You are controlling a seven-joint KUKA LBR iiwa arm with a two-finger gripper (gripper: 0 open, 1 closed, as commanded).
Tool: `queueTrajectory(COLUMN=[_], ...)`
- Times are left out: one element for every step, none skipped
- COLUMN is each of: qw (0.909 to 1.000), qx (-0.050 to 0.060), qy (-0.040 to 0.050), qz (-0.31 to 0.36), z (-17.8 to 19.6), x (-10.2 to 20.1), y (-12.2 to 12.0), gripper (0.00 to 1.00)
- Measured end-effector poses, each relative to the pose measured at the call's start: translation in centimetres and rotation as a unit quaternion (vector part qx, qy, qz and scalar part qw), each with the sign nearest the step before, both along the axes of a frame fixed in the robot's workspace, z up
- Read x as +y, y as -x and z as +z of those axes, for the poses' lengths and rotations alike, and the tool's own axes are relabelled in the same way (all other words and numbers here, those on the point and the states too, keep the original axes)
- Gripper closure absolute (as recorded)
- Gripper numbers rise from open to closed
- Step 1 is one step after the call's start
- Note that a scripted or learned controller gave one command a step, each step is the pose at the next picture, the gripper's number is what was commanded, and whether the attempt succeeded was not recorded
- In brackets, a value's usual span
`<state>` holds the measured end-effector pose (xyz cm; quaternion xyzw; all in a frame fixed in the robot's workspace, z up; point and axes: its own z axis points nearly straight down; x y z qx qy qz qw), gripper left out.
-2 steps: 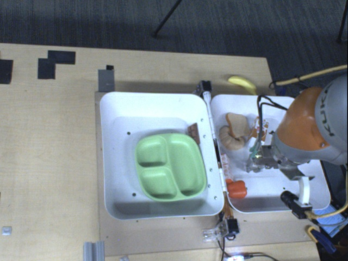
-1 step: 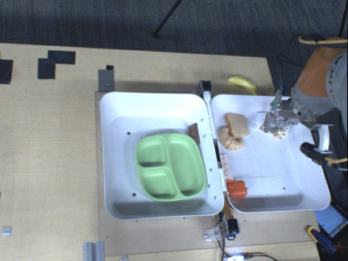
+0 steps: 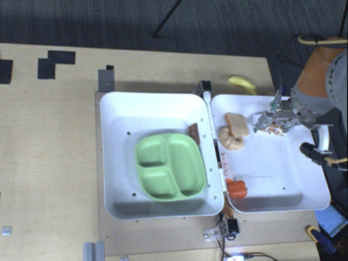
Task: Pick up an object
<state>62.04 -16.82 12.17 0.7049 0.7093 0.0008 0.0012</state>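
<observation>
A robotics lab bench set up for picking trials.

Two shallow white bins, the left one point(image 3: 114, 145) and the right one point(image 3: 288, 197), sit side by side on a pale wooden bench point(image 3: 49, 162) marked with black tape patches point(image 3: 54, 63) at 10 o'clock. A grey and orange robot arm point(image 3: 321, 83) reaches in at 3 o'clock. Loose wires and clips point(image 3: 225, 234) hang at 6 o'clock, and dark carpet point(image 3: 109, 10) runs along 12 o'clock. Toy food and a green divided plate point(image 3: 169, 166) lie in the bins as test props.
</observation>
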Motion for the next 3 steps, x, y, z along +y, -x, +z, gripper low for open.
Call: queueTrajectory(qw=[1.0000, 1.0000, 1.0000], qx=[-0.003, -0.001, -0.001], qy=[0.0038, 0.0081, 0.0069], qz=[-0.002, -0.001, 0.000], z=[-1.9, -0.6, -0.7], x=[1.7, 1.3, 1.4], y=[-1.9, -1.8, -1.8], gripper=[0.00, 1.00, 0.00])
